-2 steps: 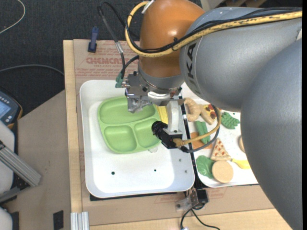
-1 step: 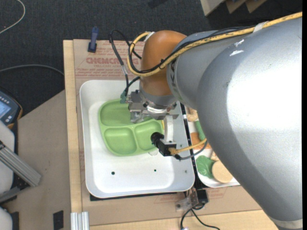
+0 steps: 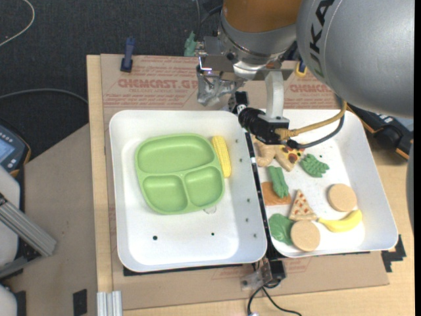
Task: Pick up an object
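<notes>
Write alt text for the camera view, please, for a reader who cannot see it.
A grey and orange robot arm hangs its claw near the far rim of the left bin, which holds a green divided plate and a yellow corn cob. The right bin holds toy foods, including a banana.

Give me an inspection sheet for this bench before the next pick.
Surface: left bin and right bin side by side on printed cardboard.
Job's things: the left bin holds a green plate and a corn cob. The right bin holds a banana, two tan discs, a pizza slice and a pickle.
Clutter: blue clamp on the cardboard's far edge.
End effector: over the far rim where the bins meet; grip unclear.
Cables: white cable on the floor; black cable at the near edge.
Surroundings: dark floor, metal rail.
</notes>
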Controlling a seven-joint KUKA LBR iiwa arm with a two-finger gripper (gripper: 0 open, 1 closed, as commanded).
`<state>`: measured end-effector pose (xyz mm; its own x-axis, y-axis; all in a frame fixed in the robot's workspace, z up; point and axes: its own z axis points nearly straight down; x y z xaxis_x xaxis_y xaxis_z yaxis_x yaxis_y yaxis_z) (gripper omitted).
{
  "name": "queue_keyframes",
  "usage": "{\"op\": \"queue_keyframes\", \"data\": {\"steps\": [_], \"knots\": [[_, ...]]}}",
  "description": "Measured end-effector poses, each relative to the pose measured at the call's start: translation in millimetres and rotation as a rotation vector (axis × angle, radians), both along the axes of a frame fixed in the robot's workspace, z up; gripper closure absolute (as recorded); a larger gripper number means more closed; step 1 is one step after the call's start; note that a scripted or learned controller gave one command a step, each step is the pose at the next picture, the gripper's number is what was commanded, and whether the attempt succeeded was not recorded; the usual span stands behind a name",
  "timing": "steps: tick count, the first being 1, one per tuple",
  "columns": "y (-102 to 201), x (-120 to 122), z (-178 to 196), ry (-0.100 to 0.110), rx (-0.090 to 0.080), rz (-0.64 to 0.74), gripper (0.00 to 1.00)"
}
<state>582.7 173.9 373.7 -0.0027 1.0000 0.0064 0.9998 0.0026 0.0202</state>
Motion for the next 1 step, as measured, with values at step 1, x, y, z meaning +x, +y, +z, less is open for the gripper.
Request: {"op": "queue_keyframes", "data": {"steps": [1], "knots": [[2.5, -54.0, 6.7, 0.024, -0.006, 0.000, 1.00]]}}
